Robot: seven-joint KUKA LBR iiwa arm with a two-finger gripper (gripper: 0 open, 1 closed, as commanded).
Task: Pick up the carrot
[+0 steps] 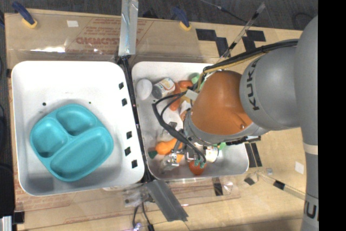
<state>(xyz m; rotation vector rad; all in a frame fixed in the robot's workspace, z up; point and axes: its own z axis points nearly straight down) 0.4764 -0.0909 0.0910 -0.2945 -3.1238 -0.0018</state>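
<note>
From the overhead camera I see my arm [259, 94] reaching in from three o'clock over the right bin [141, 116], its orange wrist band covering much of the bin's middle. The pincer [181, 157] hangs below the wrist near the bin's front wall, among small toys; whether it is released or clenched I cannot tell, because cables and clutter hide the tips. The carrot [165, 146], as I read it, is the orange piece lying in the lower-left part of that bin, just beside the pincer at roughly its ten o'clock. Its long axis seems to run from eight o'clock to two o'clock, though part is hidden under a black cable [162, 119]. So I judge the coming move to be a short shift toward ten o'clock, with the pincer turned across that axis. A red-orange round toy [197, 166] sits at the pincer's four o'clock and could be caught by mistake. The bin floor is smooth white and crowded. The left bin [21, 116] holds a teal divided plate [70, 140], and the brown tabletop [273, 159] carries both.
</note>
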